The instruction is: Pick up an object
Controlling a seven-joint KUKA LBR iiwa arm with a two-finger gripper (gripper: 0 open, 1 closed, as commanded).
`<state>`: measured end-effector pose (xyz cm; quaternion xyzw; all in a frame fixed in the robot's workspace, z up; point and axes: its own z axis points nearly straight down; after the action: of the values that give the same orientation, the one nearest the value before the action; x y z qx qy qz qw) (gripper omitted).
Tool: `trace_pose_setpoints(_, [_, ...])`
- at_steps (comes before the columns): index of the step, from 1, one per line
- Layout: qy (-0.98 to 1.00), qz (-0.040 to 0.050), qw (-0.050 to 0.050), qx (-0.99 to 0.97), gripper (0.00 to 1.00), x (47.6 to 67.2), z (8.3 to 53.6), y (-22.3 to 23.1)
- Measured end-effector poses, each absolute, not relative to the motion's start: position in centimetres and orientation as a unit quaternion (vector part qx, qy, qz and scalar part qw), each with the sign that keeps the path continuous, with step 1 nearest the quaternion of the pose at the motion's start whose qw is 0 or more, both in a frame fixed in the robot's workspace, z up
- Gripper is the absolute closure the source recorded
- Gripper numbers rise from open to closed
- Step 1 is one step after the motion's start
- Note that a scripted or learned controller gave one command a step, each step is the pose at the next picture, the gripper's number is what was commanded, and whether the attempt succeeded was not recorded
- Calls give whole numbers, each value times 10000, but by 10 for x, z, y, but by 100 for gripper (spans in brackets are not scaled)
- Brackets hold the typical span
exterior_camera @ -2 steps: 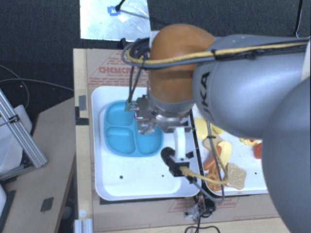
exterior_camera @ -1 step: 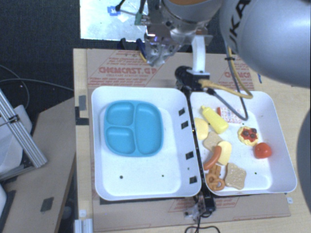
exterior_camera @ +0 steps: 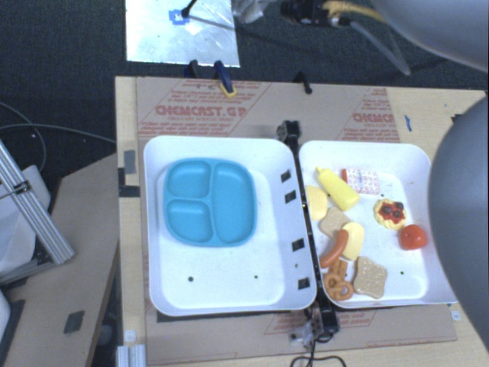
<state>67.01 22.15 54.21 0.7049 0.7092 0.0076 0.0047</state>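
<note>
Crowding the right bin (exterior_camera: 416,281) (toy food): tomato (exterior_camera: 412,237), bread (exterior_camera: 370,277).

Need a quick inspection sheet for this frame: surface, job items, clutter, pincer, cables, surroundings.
Surface: cardboard-covered bench with left bin and right bin side by side.
Job's things: toy food in right bin: yellow bottle, tomato, sausage, toast slice, pretzel, small pizza.
Clutter: blue divided plate in left bin.
Pincer: cannot tell; grey arm overhangs right bin's edge.
Cables: thin black cable at left.
Surroundings: dark carpet, shiny sheet behind the bench.
</note>
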Motion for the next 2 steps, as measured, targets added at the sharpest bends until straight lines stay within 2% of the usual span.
trace_pose_setpoints(1, [7101,-7,-20,7041,100,545,535,202])
trace_pose_setpoints(2, [7102,-71,-36,7040,100,523,359,236])
